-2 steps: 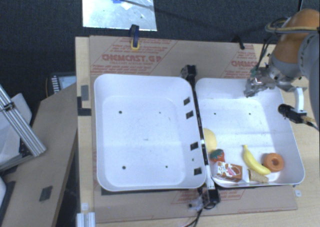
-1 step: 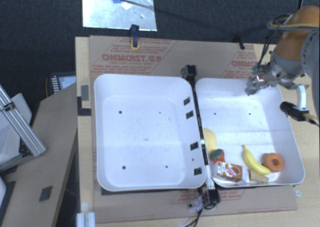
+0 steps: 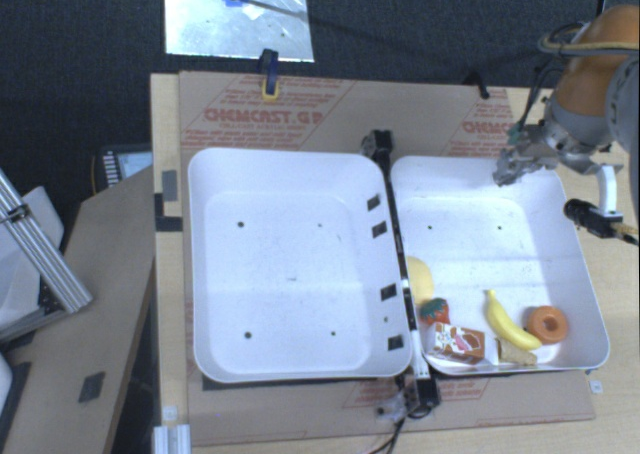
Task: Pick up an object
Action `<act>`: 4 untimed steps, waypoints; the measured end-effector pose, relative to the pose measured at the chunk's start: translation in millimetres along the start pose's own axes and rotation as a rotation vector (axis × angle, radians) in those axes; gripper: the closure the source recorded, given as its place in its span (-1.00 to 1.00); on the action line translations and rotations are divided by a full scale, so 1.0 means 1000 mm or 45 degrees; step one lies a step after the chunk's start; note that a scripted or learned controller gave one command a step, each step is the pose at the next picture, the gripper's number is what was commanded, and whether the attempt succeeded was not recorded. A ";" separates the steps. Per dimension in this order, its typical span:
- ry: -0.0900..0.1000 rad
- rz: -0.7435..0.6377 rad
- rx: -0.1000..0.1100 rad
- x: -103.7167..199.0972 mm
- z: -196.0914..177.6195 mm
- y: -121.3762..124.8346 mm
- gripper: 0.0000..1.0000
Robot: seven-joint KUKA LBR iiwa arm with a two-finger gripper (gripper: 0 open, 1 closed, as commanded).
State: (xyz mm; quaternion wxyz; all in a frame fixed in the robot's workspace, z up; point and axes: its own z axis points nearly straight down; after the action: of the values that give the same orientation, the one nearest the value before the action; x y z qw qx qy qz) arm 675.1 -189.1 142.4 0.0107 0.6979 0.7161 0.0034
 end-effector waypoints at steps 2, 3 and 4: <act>-0.005 -0.008 -0.010 0.000 -0.023 0.003 1.00; -0.007 -0.011 -0.014 -0.001 -0.034 0.004 1.00; -0.010 -0.015 -0.020 -0.001 -0.046 0.005 1.00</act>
State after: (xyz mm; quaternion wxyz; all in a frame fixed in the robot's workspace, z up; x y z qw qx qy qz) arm 679.4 -189.7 188.0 0.0191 0.6936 0.7201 0.0061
